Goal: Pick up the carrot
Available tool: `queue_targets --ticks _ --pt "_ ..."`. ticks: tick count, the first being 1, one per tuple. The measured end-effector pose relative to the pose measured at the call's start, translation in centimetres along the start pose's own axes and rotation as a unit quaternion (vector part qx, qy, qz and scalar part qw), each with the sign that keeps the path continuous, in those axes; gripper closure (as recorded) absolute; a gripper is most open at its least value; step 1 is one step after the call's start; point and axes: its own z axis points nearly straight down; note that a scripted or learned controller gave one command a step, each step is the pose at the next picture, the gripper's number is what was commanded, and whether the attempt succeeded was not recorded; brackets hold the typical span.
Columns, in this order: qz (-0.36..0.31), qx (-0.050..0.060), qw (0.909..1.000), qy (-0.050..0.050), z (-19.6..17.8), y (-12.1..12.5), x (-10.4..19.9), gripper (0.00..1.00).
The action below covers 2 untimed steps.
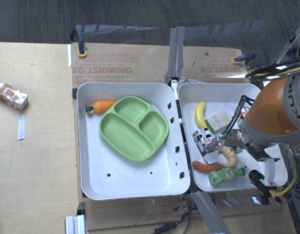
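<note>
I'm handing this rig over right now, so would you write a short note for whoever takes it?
Gripper: low over the right bin, among the toy food; finger state can't be read.
Carrot: lying in the left bin, at its far left corner, beside the green divided plate.
Done: nothing; carrot not picked up.
Left: cross to the left bin, grasp the carrot, lift.

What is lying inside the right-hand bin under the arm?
In the right bin: a banana, a patterned packet, a croissant, a sausage and a green bottle. The arm covers the bin's right part, so anything there is hidden.
</note>
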Motion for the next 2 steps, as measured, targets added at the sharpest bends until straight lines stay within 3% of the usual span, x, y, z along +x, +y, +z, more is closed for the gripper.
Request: queue_targets --ticks 2 --pt "-0.127 -0.002 0.992 0.001 0.05 0.13 0.29 0.0"
